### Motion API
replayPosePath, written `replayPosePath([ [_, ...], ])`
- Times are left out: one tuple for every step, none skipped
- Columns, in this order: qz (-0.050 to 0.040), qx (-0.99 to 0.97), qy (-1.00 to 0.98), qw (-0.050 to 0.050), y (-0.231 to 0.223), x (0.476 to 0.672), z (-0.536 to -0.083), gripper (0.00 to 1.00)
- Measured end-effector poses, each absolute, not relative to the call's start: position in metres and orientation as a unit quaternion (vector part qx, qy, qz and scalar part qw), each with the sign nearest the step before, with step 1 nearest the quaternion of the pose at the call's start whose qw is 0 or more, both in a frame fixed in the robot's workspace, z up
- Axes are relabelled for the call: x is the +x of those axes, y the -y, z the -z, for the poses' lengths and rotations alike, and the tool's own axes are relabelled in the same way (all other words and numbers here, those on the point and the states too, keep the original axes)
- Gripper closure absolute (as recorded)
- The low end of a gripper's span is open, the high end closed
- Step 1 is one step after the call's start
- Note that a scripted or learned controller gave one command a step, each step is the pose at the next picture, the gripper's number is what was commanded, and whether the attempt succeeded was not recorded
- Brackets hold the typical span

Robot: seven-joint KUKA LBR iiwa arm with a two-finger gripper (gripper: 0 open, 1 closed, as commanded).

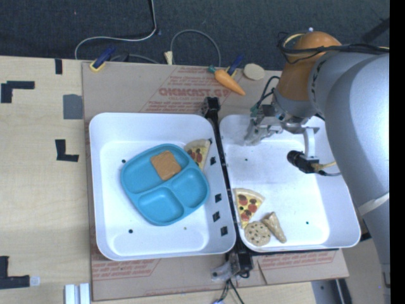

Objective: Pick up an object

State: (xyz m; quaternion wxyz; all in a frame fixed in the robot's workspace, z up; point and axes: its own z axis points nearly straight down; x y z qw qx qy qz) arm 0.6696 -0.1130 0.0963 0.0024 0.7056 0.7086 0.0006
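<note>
My gripper (255, 132) hangs low over the far left corner of the right bin (316, 189), with no object under it that I can make out. Toward that bin's near left side lie a pizza slice (248, 202), a chocolate-chip cookie (257, 233) and a tan wedge (275, 227), all well apart from the gripper. In the left bin (107, 170) a blue divided plate (166, 185) carries a piece of toast (166, 165), and a second pizza slice (199, 151) leans at the plate's far right edge.
Beyond the bins, a toy carrot (229, 82) and a round beige piece (254, 71) rest on the cardboard. The arm's grey body covers the right side of the view. A black divider (218, 163) runs between the bins.
</note>
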Motion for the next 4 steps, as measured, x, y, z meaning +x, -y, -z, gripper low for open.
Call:
replayPosePath([
  [-0.0002, 0.706, -0.709, 0.002, 0.113, 0.669, -0.096, 0.00],
  [0.0018, 0.706, -0.708, 0.002, 0.098, 0.668, -0.085, 0.00],
  [0.0018, 0.707, -0.707, 0.002, 0.098, 0.668, -0.086, 0.00],
  [-0.0006, 0.707, -0.707, 0.002, 0.095, 0.641, -0.086, 0.00],
])
